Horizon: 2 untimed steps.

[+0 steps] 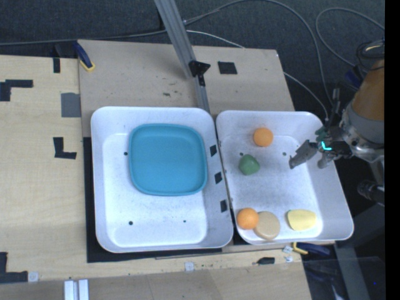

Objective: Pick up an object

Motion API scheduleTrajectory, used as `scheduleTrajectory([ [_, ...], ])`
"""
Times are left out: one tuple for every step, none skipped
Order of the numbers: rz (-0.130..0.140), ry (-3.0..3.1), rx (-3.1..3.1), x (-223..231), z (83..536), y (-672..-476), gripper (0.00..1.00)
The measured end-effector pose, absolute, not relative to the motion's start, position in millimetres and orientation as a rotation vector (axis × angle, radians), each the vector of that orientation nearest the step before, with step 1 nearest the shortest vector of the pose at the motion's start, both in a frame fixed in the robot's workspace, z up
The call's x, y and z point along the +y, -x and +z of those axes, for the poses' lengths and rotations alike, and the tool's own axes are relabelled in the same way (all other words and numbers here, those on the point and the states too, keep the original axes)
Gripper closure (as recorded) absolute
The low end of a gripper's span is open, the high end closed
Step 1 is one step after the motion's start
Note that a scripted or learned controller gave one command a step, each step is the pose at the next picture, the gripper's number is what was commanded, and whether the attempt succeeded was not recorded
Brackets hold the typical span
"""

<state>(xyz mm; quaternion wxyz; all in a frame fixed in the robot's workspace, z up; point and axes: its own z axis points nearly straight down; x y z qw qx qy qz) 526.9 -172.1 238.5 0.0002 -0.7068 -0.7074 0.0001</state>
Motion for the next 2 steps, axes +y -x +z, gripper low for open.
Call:
scheduleTrajectory([
  [0.000, 2.220, -2.222, -172, 238, -526.8, 0.00],
  [0.004, 2.218, -2.219, -174, 196, -526.7, 0.00],
])
